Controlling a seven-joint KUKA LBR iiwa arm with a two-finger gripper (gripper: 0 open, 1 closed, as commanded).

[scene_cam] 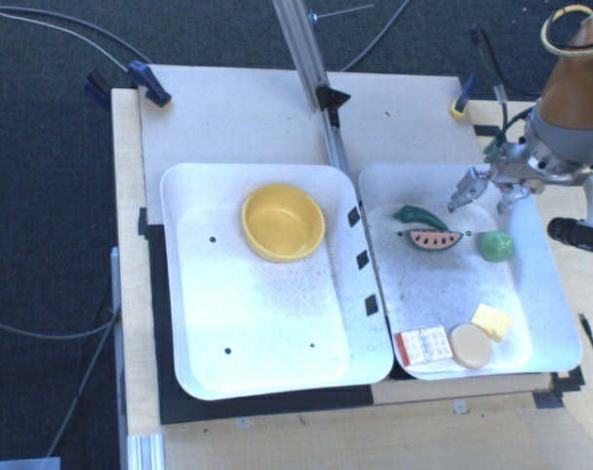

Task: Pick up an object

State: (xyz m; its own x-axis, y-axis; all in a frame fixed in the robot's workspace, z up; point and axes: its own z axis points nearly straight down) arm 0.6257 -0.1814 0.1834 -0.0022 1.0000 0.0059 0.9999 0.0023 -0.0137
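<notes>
The gripper [486, 194] hung over the right bin's [531, 355] far side, fingers spread wide, holding nothing, near the green ball [496, 246].

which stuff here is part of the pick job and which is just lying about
For the job:
gripper, open, above the right bin
watermelon slice
green ball
dark green piece
yellow wedge
round tan piece
red and white box
yellow bowl in the left bin

Lying about:
blue clamp
metal pole
cables
</notes>
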